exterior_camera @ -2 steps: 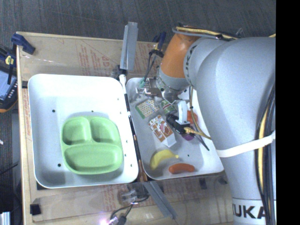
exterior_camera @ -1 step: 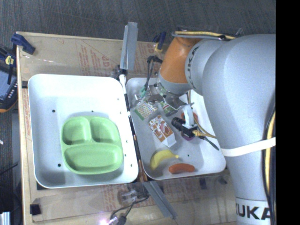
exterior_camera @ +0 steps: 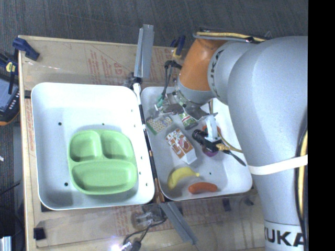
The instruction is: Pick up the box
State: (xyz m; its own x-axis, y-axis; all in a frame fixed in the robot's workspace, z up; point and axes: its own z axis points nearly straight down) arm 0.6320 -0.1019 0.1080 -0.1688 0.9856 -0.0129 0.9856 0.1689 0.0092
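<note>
The box (exterior_camera: 179, 144), a small red and white carton, lies on the floor of the right bin (exterior_camera: 230, 178), near its middle. My gripper (exterior_camera: 167, 105) hangs low over the far left part of that bin, under the orange wrist band. It is above and slightly left of the box, apart from it. A flat green and white packet (exterior_camera: 158, 123) lies just below the gripper, by the bin's left wall. The arm's grey body covers the bin's right side.
A second green packet (exterior_camera: 188, 121), a dark purple object (exterior_camera: 207, 142), a yellow banana (exterior_camera: 181, 177) and an orange-red sausage-shaped item (exterior_camera: 202, 187) share the right bin. The left bin (exterior_camera: 47, 103) holds a green divided plate (exterior_camera: 102, 161).
</note>
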